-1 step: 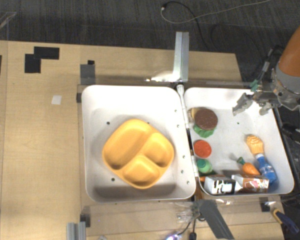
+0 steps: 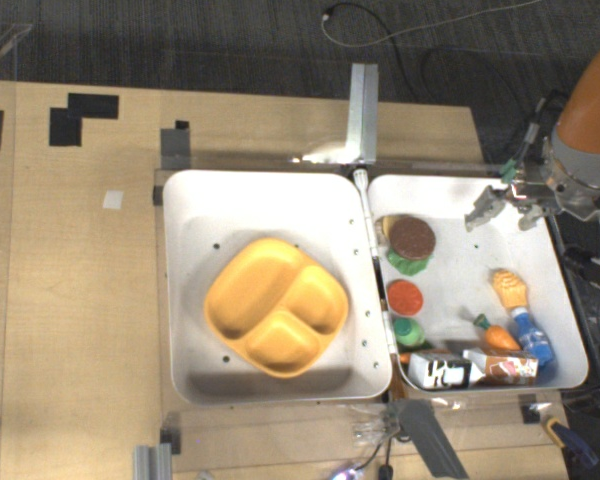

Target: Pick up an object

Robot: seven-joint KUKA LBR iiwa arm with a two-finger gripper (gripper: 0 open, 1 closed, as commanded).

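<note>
My gripper [image 2: 503, 214] hangs over the far right part of the right bin [image 2: 450, 253], its two fingers spread apart with nothing between them. Below it in the bin lie a brown round disc on a green piece [image 2: 412, 241], a red round piece [image 2: 405, 297], a small green piece [image 2: 407, 330], an orange-yellow toy [image 2: 510, 290], a blue bottle [image 2: 532, 338], an orange carrot-like piece [image 2: 498, 337] and a dark packet [image 2: 470, 369] along the near wall.
The left bin [image 2: 195, 228] holds a yellow divided plate [image 2: 276, 306]. A metal post [image 2: 363, 113] stands behind the bins where they meet. The arm's orange band [image 2: 592, 113] is at the right edge.
</note>
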